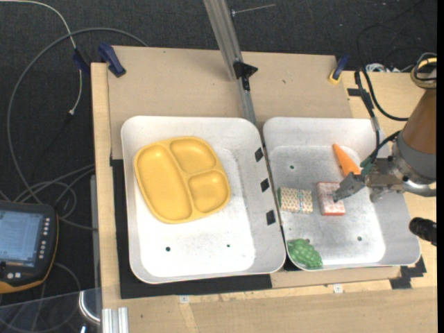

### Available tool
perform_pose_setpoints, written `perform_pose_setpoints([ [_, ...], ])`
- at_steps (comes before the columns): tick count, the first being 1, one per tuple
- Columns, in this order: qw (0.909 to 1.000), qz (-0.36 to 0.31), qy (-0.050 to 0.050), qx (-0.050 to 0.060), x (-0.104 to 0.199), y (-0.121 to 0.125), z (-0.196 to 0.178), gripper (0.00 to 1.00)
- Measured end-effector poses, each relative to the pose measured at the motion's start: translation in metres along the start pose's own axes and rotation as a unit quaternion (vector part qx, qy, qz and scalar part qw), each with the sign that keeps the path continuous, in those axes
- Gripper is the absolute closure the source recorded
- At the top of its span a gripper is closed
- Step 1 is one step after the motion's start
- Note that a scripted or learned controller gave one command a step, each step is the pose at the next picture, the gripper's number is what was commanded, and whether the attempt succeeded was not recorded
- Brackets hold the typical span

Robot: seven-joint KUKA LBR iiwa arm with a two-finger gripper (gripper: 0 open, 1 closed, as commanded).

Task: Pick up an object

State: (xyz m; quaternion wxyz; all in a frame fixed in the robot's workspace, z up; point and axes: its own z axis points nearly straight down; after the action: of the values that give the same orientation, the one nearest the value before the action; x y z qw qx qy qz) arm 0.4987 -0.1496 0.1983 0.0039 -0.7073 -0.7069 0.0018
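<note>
The right bin holds an orange carrot-shaped piece at its upper right. A pink and red block lies in the middle, a patterned pale block to its left, and a green leafy piece at the front edge. My gripper reaches in from the right, low over the bin. Its dark fingers sit just right of the pink and red block and below the carrot piece. Nothing shows between them.
A yellow three-compartment plate lies in the left bin. A metal pole rises at the back between the bins. Black clips mark the shared bin wall. A pendant screen sits off the bench at the left.
</note>
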Motion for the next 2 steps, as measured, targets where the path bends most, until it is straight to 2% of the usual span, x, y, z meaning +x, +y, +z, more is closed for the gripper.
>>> perform_pose_setpoints([
  [2,1.0000,0.000,0.000,0.000,-0.001,-0.009,0.109,0.00],
])
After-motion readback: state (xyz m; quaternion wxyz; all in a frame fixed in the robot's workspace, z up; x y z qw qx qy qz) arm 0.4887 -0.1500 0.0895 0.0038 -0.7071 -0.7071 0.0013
